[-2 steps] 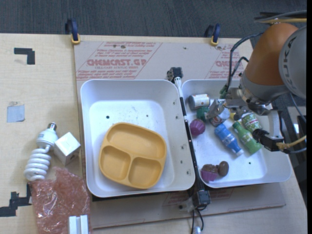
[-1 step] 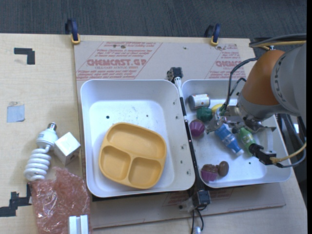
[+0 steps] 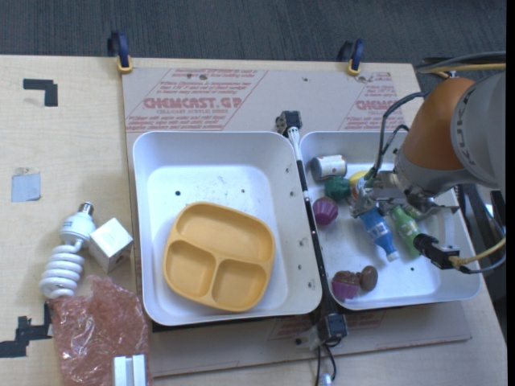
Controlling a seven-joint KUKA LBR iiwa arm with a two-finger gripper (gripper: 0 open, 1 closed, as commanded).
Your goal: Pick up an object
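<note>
My gripper (image 3: 368,193) hangs low in the right bin (image 3: 451,292), at the end of the grey arm with its orange band (image 3: 434,131). It sits just above the top end of a blue bottle (image 3: 379,232) and beside a dark green object (image 3: 338,188). A green bottle (image 3: 405,225) lies right of the blue one. A purple ball (image 3: 324,211) rests by the bin's left wall, and a white cylinder (image 3: 330,166) lies at the back. A purple and brown object (image 3: 355,282) sits at the front. A bit of yellow shows behind the gripper.
The left bin (image 3: 153,215) holds a yellow divided plate (image 3: 219,256). Outside the bins on the left lie a spiral light bulb (image 3: 66,257), a white cube (image 3: 111,241) and a pink crumpled bag (image 3: 100,332). A black cable (image 3: 475,256) loops by the bin's right side.
</note>
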